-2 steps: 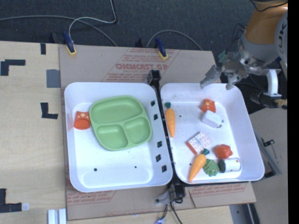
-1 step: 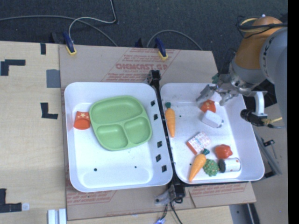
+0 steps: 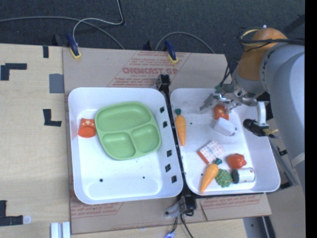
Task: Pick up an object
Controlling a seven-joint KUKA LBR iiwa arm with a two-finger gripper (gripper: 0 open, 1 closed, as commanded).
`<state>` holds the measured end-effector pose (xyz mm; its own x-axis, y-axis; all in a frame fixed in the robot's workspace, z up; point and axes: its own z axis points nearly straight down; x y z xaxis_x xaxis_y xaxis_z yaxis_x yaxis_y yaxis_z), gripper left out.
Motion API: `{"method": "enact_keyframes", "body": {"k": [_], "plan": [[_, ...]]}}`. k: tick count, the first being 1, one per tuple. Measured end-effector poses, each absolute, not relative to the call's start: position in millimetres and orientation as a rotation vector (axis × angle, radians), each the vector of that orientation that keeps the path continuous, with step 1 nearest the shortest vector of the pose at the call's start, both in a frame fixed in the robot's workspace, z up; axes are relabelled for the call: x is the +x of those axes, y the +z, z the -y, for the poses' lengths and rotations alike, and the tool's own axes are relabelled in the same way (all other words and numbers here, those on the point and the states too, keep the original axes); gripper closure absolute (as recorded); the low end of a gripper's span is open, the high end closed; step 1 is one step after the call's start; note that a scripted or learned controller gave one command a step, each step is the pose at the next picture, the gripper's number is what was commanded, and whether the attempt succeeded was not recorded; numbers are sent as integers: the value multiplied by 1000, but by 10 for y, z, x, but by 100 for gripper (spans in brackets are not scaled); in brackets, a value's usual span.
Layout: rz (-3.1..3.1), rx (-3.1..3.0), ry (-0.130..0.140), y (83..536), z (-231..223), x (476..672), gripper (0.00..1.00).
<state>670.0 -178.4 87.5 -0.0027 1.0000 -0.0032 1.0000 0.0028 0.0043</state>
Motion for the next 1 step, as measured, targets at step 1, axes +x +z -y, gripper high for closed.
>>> {"method": "enact_keyframes", "body": {"k": [1], "plan": [[-2221, 2211, 0, 974, 1781, 6705, 100]]}}
